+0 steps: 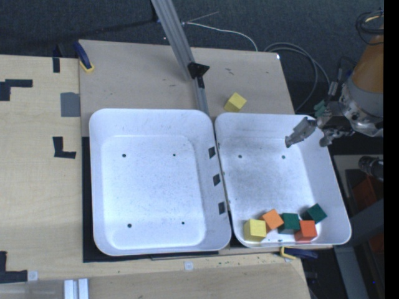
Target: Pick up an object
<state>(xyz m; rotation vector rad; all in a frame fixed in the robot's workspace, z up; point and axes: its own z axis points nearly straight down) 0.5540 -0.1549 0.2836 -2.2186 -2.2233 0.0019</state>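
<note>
The gripper (315, 132) hangs over the top right edge of the right bin (262, 167). Its two fingers are spread apart, and nothing is between them. I think it is open like this so it can go down around a block.

The blocks sit far from it, at the bottom edge of the same bin. They are bunched up together there, maybe because the bin floor dips that way. There is a yellow block (255, 228), an orange block (272, 219), a green block (290, 222), a red block (307, 230) and a dark green block (317, 213).

Another yellow block (235, 101) lies on the bench above the bins. The left bin (149, 179) has no blocks.
</note>
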